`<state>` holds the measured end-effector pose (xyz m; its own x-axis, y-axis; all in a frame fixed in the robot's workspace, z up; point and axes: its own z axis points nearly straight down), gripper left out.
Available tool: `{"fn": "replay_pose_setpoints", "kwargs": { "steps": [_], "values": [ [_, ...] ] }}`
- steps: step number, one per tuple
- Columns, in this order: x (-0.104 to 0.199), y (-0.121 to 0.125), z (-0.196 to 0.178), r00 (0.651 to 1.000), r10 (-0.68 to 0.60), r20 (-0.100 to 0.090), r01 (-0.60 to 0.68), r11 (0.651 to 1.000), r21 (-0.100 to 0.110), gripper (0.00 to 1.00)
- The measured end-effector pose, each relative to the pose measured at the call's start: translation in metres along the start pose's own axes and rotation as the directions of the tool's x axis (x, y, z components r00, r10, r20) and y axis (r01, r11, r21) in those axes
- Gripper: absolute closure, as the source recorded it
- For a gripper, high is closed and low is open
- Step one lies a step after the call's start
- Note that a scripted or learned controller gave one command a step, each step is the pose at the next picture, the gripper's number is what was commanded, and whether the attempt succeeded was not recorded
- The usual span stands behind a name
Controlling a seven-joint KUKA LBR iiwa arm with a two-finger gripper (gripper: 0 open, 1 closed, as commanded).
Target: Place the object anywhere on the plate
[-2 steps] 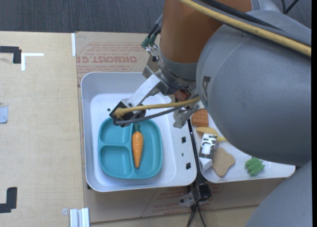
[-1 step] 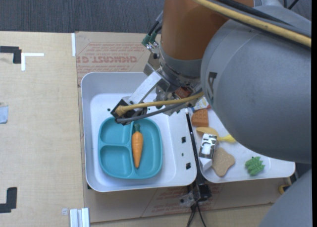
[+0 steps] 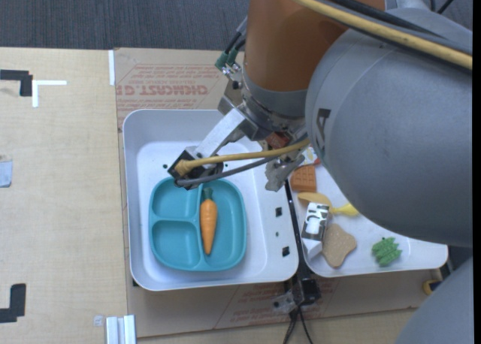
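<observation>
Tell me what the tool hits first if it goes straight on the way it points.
Likely the left bin, its bare strip right of the plate; the carrot lies off that line. The tool sits mostly under the wrist, so depth is uncertain.

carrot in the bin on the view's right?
No, the carrot lies on the blue plate in the bin on the view's left.
</observation>
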<state>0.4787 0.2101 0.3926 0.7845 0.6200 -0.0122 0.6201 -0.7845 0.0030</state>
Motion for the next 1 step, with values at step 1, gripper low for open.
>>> {"fn": "replay_pose_setpoints", "kwargs": {
  "steps": [1],
  "values": [
    [0.0007, 0.0005, -0.0082, 1.0, -0.009, 0.004, 0.009, 1.0, -0.003, 1.0]
  ]
}}
